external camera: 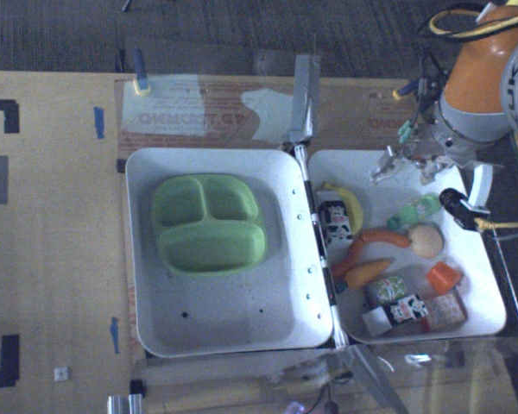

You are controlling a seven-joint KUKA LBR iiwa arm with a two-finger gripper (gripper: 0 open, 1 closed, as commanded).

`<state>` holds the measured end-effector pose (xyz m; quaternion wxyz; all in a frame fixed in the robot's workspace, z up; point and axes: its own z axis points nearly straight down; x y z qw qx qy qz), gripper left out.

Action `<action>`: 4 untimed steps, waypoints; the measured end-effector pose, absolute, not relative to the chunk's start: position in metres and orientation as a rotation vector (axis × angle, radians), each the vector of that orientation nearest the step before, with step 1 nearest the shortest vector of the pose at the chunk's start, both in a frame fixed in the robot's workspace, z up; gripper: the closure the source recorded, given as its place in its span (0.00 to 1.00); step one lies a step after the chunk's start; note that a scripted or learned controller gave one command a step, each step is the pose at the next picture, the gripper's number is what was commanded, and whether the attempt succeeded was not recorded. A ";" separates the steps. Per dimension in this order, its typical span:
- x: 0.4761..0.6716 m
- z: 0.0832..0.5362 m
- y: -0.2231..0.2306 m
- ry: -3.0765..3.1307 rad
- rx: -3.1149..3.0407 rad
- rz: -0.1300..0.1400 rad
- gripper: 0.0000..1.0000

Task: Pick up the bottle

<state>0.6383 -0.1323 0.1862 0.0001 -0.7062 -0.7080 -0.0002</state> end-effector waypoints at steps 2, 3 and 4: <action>0.576 0.095 -0.176 -2.483 -1.930 -0.003 1.00; 0.577 0.106 -0.176 -2.485 -1.934 -0.006 1.00; 0.579 0.117 -0.177 -2.486 -1.939 -0.009 1.00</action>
